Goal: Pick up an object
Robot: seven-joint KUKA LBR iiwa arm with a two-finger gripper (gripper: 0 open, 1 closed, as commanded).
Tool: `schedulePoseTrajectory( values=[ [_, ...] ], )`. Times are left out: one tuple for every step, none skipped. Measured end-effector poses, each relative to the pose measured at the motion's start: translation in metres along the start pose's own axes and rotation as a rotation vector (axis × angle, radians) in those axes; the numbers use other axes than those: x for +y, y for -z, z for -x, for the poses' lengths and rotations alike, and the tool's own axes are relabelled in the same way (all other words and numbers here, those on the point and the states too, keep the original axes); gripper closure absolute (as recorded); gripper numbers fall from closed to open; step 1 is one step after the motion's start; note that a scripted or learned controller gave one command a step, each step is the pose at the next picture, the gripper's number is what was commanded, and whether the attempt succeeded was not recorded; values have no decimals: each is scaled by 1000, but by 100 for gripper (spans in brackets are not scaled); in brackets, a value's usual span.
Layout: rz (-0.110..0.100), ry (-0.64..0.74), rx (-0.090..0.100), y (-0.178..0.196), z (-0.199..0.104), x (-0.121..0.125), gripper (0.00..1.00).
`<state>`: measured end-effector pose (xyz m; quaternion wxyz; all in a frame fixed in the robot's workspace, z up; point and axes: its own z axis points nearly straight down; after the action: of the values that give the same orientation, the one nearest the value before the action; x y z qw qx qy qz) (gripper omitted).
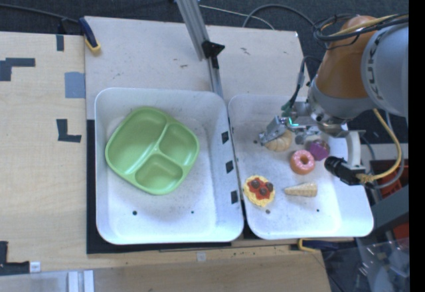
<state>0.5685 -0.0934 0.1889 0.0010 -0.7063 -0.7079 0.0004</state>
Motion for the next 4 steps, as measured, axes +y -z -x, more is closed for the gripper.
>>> schedulePoseTrajectory(
  values=[
    [-4, -1, -1, -44, 0, 0, 0],
    [-6, -1, -1, -98, -1, -2, 0],
    [-2, 1, 0, -85, -2, 0, 100],
    [5, -1, -1, -33, 7, 5, 100]
  ],
)
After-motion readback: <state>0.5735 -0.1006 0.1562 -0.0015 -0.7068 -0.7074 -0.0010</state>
